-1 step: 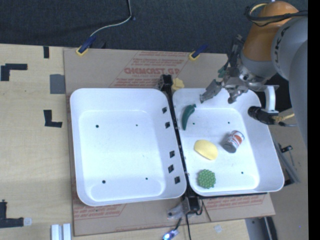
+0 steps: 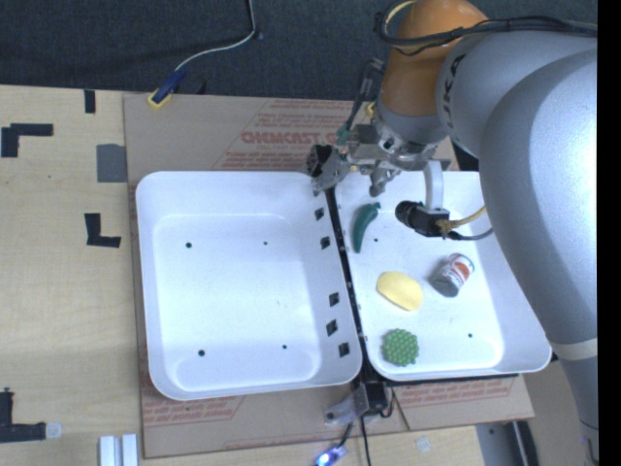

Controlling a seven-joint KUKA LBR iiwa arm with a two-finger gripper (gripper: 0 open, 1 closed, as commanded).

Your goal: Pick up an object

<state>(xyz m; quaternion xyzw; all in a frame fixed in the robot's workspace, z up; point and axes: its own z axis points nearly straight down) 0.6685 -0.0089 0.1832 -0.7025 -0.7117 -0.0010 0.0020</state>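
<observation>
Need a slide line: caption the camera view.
End effector hangs near a teal toy in the right bin, beside a yellow lump, small can and green ball.

Pale wooden bench (image 2: 58, 309), black tape marks (image 2: 97, 231) and a cardboard sheet (image 2: 194, 134) on it, two white bins (image 2: 233, 289) atop.

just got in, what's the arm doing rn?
The gripper hangs over the far end of the right bin, just above a teal curved piece. Nothing shows in its grasp. A yellow lump, a small can and a green bumpy ball lie nearer the camera in the same bin, none touched by the arm. No pick is done yet.
</observation>
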